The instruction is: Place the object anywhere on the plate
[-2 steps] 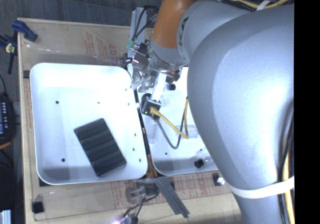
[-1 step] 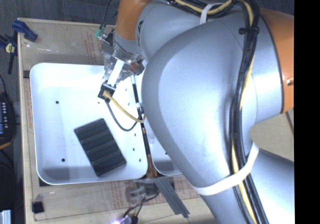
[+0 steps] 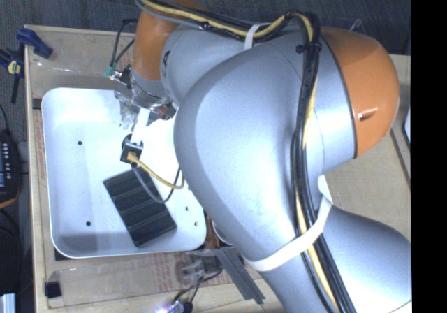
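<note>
A dark ribbed rectangular slab (image 3: 140,208) lies flat and slanted in the front part of the left white bin (image 3: 66,165). My gripper (image 3: 128,116) points down over the back middle of this bin, a short way beyond the slab and apart from it. I see nothing held at its tip. My bulky grey arm with its orange band reaches in from the right and hides the whole middle and right of the bench. No plate can be made out.
A blue clamp (image 3: 31,40) sits on the bench's back left corner. A black device (image 3: 5,165) stands at the left edge, outside the bin. The wooden bench edge (image 3: 140,266) runs along the front.
</note>
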`<state>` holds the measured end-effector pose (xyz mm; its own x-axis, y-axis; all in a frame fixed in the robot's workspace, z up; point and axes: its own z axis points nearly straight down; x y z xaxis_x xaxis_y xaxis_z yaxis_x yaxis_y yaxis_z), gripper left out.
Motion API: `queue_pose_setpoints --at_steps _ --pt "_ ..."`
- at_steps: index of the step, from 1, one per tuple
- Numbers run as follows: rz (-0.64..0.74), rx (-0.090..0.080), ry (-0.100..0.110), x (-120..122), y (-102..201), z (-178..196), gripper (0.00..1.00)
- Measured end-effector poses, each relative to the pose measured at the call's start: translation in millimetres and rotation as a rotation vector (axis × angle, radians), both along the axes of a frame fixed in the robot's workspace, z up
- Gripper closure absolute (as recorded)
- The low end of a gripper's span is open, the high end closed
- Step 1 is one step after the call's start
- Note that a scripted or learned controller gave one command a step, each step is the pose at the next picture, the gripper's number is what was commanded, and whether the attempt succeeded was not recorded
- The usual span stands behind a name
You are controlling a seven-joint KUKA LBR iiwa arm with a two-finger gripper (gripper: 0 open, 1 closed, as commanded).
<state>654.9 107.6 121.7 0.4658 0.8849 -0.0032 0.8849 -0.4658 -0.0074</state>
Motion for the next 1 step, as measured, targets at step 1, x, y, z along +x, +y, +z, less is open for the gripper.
queue_pose_setpoints --at_steps 1 --pt "-0.372 -0.002 -0.001 0.0 29.0 -30.9 1.0"
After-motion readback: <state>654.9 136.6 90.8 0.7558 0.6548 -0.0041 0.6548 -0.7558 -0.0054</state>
